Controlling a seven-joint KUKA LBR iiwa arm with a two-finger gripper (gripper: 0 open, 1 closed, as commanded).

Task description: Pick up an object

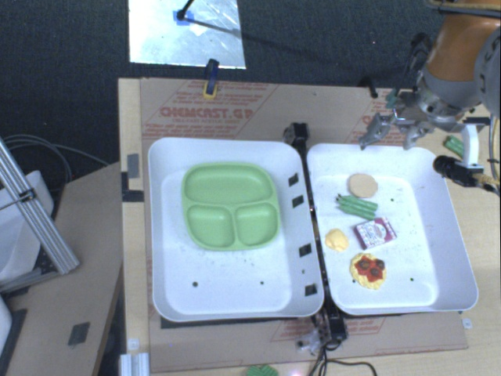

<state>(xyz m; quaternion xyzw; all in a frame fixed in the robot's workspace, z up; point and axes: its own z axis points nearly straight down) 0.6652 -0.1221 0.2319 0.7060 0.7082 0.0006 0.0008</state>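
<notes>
Hovering above the far edge of the right bin [446,210], the gripper [393,131] has its fingers spread and grasps nothing. All candidate objects lie below and in front of it, inside that bin. Nearest is a tan round cookie [362,185]; just beyond it lie green beans [357,205], then a pink packet [374,233], a yellow piece [337,240] and a small pizza [369,270]. These appear to be light, rigid toy foods. The cookie is flat; grip it across its rim. The beans probably offer a narrower, easier hold across their width.
</notes>
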